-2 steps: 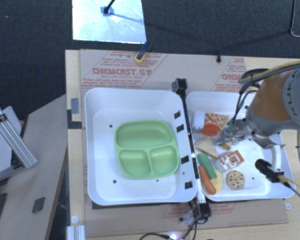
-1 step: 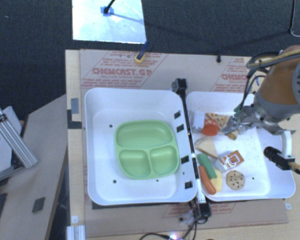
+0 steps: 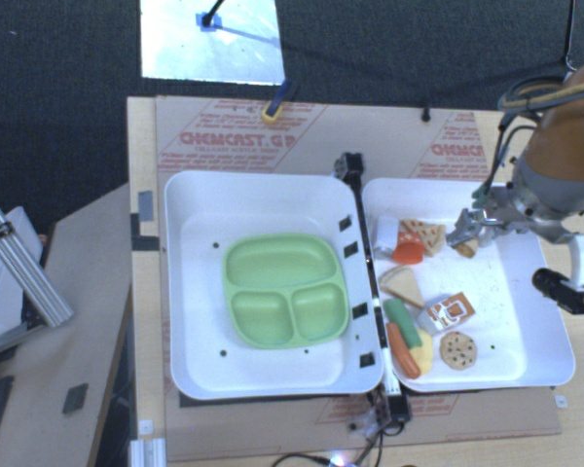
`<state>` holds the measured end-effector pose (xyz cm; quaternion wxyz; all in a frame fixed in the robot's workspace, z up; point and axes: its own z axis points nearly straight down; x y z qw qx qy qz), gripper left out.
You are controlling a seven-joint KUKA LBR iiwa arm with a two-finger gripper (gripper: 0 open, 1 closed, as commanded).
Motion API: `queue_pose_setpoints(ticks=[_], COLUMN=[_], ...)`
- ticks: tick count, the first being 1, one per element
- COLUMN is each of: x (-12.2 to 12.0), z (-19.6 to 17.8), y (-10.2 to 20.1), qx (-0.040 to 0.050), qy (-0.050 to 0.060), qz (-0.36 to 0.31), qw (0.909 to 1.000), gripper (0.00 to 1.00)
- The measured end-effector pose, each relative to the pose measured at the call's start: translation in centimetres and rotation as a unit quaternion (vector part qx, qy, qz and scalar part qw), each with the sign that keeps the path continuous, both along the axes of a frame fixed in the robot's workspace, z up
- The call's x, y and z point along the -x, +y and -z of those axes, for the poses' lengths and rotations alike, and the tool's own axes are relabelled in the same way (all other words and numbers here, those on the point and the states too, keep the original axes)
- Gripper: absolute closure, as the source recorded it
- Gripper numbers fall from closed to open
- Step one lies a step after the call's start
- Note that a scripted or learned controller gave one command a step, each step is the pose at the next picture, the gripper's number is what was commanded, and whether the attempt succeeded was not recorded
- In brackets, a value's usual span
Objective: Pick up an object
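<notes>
The right bin (image 3: 526, 290) holds several toy foods: a pizza slice (image 3: 421, 233), a red tomato (image 3: 407, 253), a bread wedge (image 3: 401, 282), a green pod (image 3: 397, 312), a carrot (image 3: 403, 346), a small orange-and-white carton (image 3: 450, 310) and a chocolate-chip cookie (image 3: 457, 350). My gripper (image 3: 466, 235) hangs low over the bin's back middle, just right of the pizza slice. A small tan piece (image 3: 464, 251) sits directly at its tip; whether it is gripped or just lying beneath is unclear.
The left bin (image 3: 195, 261) carries a green divided plate (image 3: 282, 290). A black divider (image 3: 362, 261) runs between the bins. The arm's grey body and orange band (image 3: 565, 134) loom over the right bin's back right corner. A black fitting (image 3: 565, 290) sticks out near the right rim.
</notes>
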<state>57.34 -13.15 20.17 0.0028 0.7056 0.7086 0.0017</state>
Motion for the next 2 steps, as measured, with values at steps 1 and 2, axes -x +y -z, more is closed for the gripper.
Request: queue_pose_setpoints(ticks=[1,2], x=[-0.1,-0.6], z=[-2.4,-2.4], y=[0.0,4.4], qx=[-0.0004,-0.0008], qy=[0.001,0.003], qz=[0.000,-0.002], qw=[1.0000,1.0000], gripper=[1.00,1.00])
